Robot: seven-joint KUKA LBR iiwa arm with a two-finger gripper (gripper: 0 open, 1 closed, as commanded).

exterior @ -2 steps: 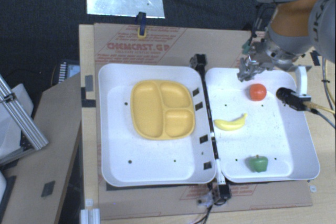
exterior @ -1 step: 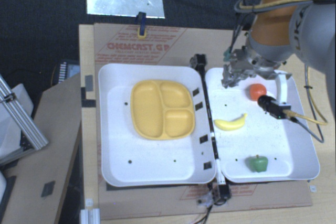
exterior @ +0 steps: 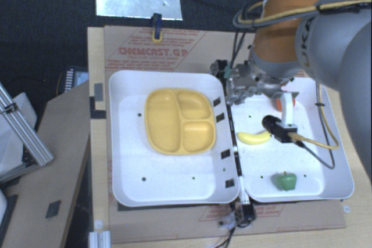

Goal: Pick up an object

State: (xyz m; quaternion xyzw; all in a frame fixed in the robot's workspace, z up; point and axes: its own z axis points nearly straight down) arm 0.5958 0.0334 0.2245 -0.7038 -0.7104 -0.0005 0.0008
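A yellow banana lies in the right bin, near its left wall. A green apple-like fruit sits near that bin's front edge. A small orange thing shows at the back of the bin, partly hidden by the arm. My gripper hangs low over the back left corner of the right bin, close to the wall between the two bins. It is behind the banana and apart from it. I see nothing between its tips.
The left bin bears a yellow divided plate in its middle. The grey arm with its orange band covers the back right of the right bin. Cardboard lies under both bins.
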